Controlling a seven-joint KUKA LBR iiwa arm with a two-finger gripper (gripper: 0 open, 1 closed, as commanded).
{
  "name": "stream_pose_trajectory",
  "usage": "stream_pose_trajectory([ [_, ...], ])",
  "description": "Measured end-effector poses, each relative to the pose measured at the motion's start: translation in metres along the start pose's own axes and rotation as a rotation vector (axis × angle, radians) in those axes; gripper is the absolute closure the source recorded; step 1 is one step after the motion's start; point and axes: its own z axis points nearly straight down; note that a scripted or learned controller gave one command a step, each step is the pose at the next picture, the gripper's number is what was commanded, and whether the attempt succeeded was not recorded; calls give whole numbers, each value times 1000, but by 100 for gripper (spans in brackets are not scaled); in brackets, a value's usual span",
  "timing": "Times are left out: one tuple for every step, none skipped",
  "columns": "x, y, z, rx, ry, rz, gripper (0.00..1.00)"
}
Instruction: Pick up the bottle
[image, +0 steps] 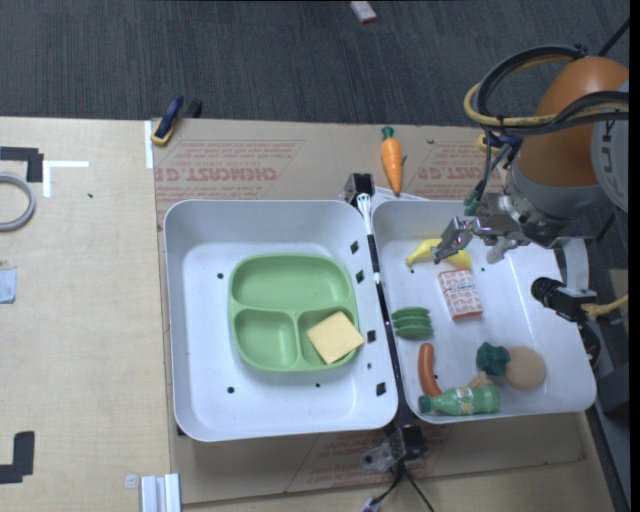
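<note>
Bottle (461, 401) lies on its side, green with a yellowish label, near the front wall of the right bin (572, 400), and nothing is touching it, so the pickup looks not yet begun. Up at the far end of that bin the claw (455, 240) hangs over a yellow banana (430, 250), well apart from the bottle; whether it is wide or narrow cannot be told from this slant, and nothing shows plainly between its tips. What is left, by my reckoning, is the whole job: travel to the near end, descend, close and lift. Between claw and bottle lie a red-and-white packet (459, 294), a green ridged vegetable (412, 322), a red sausage (428, 368), a dark green piece (491, 357) and a tan egg-like ball (524, 368), the last two just beside the bottle's neck. A green divided tray (290, 275) with a yellow block (334, 337) sits in the left bin (190, 300). Both bins rest on cardboard (230, 165) over a pale wooden bench (80, 350); a toy carrot (390, 158) lies behind them, with dark carpet (250, 50) beyond.
</note>
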Motion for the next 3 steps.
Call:
stream_pose_trajectory([
  [0, 0, -10, 0, -1, 1, 100],
  [48, -62, -12, 1, 0, -17, 100],
  [43, -107, -74, 0, -1, 168, 100],
])
